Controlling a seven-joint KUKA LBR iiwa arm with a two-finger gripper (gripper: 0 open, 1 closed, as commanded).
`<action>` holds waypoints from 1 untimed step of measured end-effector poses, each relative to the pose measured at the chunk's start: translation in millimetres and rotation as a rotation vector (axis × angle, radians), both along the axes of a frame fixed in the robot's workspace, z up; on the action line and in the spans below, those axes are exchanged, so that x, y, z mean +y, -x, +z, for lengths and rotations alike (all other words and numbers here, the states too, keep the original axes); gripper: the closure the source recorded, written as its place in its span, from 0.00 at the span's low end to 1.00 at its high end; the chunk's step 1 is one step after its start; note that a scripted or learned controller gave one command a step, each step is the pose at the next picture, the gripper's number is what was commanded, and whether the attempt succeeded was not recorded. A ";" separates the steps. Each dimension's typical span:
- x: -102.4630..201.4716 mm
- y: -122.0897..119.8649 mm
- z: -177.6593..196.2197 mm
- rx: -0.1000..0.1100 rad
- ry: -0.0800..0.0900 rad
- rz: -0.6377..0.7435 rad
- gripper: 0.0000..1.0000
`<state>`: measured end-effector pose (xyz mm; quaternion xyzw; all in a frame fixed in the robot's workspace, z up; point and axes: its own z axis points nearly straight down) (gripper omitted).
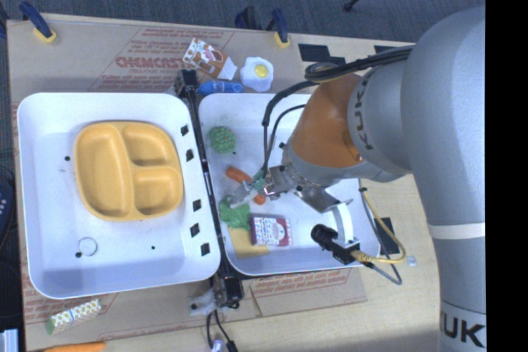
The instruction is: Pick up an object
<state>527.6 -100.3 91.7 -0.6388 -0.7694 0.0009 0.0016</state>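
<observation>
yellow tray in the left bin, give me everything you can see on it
The yellow tray is a rounded-corner divided plate, smooth and matte like moulded plastic, with three compartments: one long section on its left side and two smaller ones on its right. It lies flat, open side up, in the upper middle of the left bin, slightly rotated against the bin's walls. Its compartments look bare. Only the bin floor touches it; the gripper is over the right bin.

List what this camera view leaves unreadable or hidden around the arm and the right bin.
- Gripper: too small and blurred among the items to tell its finger state or any grasp.
- Right bin: its right part is covered by the arm.
- Red packet: label too small to read.
- Green item by the bin divider: blurred, identity unclear.
</observation>
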 end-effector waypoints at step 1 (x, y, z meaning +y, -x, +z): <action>0.7 -0.8 10.4 0.001 -0.001 0.007 1.00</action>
